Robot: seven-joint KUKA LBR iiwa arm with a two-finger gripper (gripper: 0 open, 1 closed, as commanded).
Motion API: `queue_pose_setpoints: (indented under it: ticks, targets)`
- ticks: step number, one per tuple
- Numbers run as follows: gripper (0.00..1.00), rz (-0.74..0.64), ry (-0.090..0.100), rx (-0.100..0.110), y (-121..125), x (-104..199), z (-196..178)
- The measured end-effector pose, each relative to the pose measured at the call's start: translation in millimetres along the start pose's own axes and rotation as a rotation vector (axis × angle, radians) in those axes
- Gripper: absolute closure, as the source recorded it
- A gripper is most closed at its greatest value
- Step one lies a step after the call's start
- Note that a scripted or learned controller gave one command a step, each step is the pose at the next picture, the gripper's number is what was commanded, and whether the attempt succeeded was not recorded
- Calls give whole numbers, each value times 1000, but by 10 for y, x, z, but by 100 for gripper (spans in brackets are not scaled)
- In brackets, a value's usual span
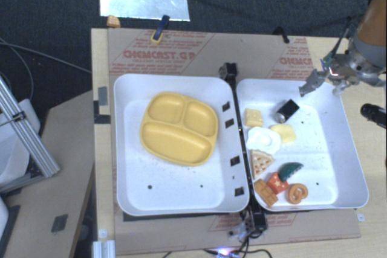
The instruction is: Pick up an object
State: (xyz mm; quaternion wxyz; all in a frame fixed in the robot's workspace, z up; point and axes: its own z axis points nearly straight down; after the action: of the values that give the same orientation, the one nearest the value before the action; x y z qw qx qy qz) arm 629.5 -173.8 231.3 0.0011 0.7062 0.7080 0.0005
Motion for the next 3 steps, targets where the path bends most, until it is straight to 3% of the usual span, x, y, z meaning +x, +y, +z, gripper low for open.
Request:
queue_pose_setpoints:
  ticks: [1, 2, 3]
  targets:
    - [0, 6, 4, 11, -864, -33, 1524]
    - [0, -3, 4, 6, -1354, 657, 1470]
    - [0, -2, 0, -2, -1038, 588, 1463]
